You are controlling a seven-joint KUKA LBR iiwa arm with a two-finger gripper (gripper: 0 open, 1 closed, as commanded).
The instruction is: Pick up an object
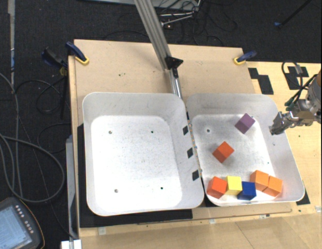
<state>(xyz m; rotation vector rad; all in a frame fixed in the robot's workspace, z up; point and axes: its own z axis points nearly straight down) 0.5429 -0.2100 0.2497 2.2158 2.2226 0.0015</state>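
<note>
no readable text, labels, brands or numbers on anything

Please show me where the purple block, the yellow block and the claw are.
purple block (245, 123), camera view, its top face.
yellow block (234, 183), camera view, its top face.
claw (278, 128), camera view, at its fingertips.

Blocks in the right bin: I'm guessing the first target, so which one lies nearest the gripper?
The purple block, alone near the bin's far right side, closest to the gripper; the others lie lower.
</note>
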